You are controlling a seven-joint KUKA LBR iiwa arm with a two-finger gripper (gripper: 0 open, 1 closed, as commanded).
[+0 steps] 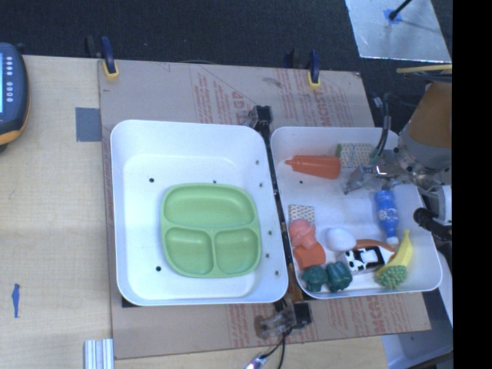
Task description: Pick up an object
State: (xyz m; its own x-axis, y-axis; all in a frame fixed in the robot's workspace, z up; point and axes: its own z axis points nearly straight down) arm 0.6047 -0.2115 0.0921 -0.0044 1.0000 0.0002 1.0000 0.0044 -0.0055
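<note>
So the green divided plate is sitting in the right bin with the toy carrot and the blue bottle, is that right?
Not quite. The camera view shows the green divided plate alone in the left bin. The toy carrot and the blue bottle do lie in the right bin, as you said.

Grey arm [427, 148]; orange band; metallic gripper [360, 179]; black cable

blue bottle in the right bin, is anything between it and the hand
Nothing visible does. The hand hangs over bare bin floor just up-left of the blue bottle. The carrot lies off to the hand's other side, and the white egg sits below, away from that gap.
</note>
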